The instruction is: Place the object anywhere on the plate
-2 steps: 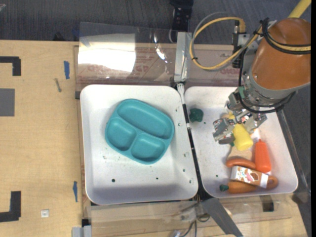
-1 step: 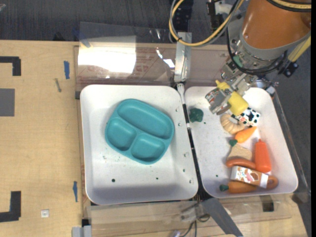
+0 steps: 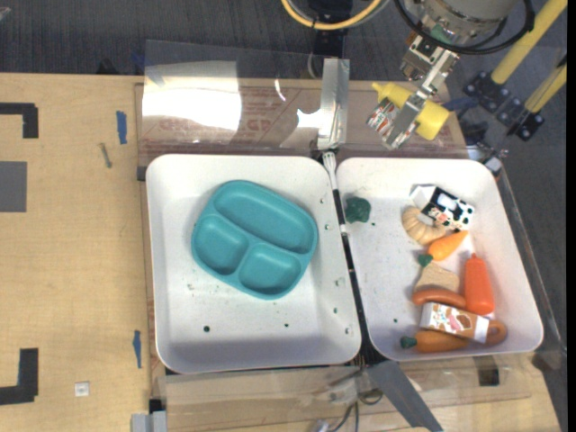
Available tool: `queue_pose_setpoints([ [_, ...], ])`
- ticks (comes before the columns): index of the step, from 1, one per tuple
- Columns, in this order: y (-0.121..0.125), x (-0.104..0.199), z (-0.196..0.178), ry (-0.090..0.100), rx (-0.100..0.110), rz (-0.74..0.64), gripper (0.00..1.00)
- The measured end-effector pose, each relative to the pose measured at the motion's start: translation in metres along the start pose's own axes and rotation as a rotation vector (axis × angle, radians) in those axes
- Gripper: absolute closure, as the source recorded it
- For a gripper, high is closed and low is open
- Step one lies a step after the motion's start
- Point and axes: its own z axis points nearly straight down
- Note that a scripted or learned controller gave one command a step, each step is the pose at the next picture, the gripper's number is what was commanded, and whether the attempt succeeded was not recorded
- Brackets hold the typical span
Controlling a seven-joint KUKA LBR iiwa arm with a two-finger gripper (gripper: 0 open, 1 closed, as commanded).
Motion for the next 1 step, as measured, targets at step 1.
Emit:
queue_pose_setpoints([
  [1, 0.1017, -0.0070, 0.0911, -0.010, -0.011, -0.098, 1.00],
])
